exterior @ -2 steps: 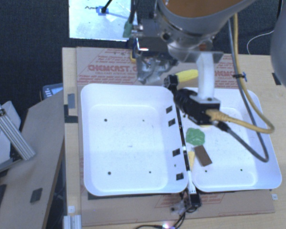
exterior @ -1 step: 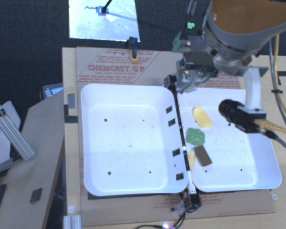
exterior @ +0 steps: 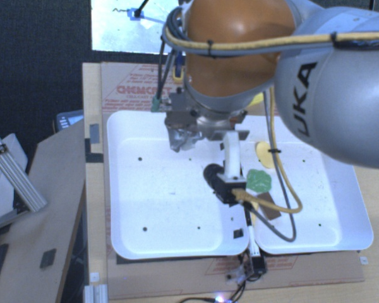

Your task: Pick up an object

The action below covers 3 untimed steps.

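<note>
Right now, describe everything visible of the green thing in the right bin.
The green thing is small, flat-looking and matte, with a rounded, uneven outline. It lies on the floor of the right bin, near its left wall. A brown piece lies just below it in the view; a yellow piece lies above it, apart. Material unclear.

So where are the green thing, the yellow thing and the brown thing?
green thing [exterior: 259, 180]: camera view, its middle.
yellow thing [exterior: 263, 151]: camera view, its visible middle.
brown thing [exterior: 271, 211]: camera view, the part below the cable.
</note>
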Motion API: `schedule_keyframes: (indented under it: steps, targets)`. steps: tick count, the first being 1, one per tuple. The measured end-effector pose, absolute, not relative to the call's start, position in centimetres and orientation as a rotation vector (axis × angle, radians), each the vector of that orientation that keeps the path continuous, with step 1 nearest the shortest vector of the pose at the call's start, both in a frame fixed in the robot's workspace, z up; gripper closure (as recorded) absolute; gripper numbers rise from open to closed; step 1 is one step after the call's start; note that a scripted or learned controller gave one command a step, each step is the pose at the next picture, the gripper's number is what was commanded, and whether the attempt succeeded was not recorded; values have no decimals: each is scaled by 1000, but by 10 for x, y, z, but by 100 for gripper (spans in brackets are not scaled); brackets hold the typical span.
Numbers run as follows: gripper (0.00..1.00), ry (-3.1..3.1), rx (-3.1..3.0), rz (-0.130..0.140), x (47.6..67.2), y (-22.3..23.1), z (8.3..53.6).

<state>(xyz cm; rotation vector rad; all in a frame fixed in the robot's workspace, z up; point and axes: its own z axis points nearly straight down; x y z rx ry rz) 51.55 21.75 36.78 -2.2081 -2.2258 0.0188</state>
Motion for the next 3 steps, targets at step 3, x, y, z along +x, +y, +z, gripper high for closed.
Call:
schedule_keyframes:
  steps: [3]
  targets:
    - [100, -2221, -2210, 25, 537, 224, 374]
